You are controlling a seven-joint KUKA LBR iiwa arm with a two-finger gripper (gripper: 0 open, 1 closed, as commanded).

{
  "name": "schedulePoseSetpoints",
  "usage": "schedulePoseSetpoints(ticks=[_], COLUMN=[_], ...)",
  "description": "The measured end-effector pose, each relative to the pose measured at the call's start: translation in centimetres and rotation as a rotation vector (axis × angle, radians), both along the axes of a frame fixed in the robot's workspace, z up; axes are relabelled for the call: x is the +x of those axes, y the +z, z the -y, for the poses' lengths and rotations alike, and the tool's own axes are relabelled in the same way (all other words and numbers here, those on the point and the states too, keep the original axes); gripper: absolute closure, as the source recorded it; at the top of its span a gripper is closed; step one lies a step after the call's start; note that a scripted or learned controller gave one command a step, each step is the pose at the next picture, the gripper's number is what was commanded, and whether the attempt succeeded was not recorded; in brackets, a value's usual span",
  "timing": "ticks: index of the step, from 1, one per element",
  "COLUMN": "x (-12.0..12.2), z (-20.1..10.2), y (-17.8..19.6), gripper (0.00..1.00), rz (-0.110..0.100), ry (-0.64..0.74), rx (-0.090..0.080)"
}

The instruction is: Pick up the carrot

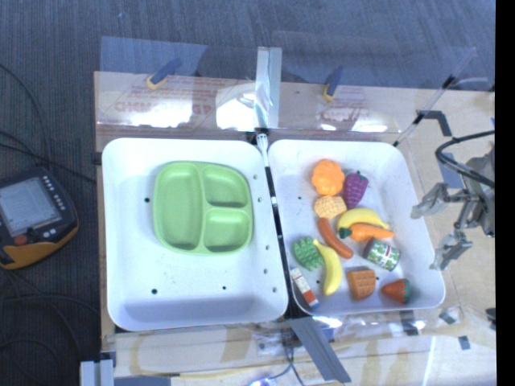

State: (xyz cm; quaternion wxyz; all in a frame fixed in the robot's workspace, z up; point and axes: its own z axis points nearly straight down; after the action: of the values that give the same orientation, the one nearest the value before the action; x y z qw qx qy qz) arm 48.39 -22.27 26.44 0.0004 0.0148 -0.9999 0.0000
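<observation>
1. Since the gripper (447, 223) hangs just outside the right bin (406, 171), past its right wall, the pick has not begun.
2. Its fingers look spread apart, and nothing sits between them.
3. The carrot (370, 232) lies flat in the right bin, near the middle, well apart from the gripper.
4. The carrot is orange, short and thin, with a bit of green at its left end.
5. It touches a yellow banana (364, 217) just behind it, and a can (381, 254) sits just in front of it.
6. A red sausage (333, 238) lies just left of the carrot.
7. What is left, it seems: the gripper must move in over the bin, come down on the carrot, pinch it and lift it.
8. The close toys may get in the way, so the pinch could be hard.
9. The green plate (201, 206) sits in the left bin (129, 296), far left of the carrot.
</observation>
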Motion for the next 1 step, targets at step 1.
schedulePoseSetpoints(ticks=[1], x=[0.77], z=[-6.71], y=[-13.25], gripper=[0.00], rz=[-0.010], ry=[0.034], rx=[0.006])
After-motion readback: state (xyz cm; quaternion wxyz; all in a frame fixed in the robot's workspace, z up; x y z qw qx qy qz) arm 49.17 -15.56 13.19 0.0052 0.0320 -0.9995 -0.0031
